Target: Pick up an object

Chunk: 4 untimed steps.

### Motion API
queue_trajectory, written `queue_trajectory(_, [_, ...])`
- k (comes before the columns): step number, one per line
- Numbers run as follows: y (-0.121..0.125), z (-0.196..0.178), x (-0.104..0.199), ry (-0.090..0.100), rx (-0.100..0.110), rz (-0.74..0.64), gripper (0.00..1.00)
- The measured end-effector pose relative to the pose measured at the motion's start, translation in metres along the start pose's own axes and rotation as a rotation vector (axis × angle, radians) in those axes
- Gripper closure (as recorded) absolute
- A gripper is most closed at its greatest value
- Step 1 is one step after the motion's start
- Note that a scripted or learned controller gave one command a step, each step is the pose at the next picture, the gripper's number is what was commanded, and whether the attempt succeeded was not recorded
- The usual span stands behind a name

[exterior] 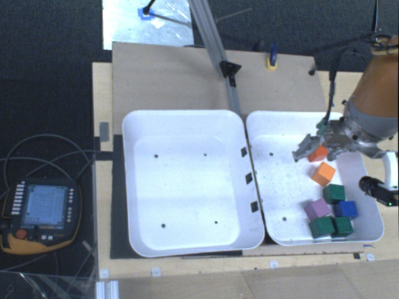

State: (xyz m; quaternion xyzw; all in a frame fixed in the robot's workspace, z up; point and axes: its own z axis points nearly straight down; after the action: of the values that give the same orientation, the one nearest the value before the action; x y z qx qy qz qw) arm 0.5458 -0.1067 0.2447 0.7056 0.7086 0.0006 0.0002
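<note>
1. A teach pendant is being shown lying on the floor, well to the left of the right bin.
2. The left bin is being seen touching the right bin's left wall.
3. The gripper is being held low over the right bin's upper middle; whether its jaws are spread or pressed together cannot be told.
4. A red-orange block is being partly covered just right of the gripper; whether it lies between the jaws cannot be told.
5. An orange cube is being seen just below, in the right bin.
6. Purple, green and blue blocks are being seen clustered in the right bin's lower right corner.
</note>
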Motion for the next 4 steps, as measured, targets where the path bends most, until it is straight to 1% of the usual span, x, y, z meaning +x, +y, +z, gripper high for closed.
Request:
queue_trajectory(1, [0.000, 0.000, 0.000, 0.000, -0.001, 0.001, 0.00])
queue_trajectory(2, [-0.002, 0.062, -0.003, 0.000, 0.006, 0.003, 0.00])
queue_trajectory(3, [0.006, 0.119, -0.007, 0.000, 0.006, 0.002, 0.00])
queue_trajectory(4, [0.005, 0.156, -0.007, 0.000, 0.004, 0.002, 0.00])
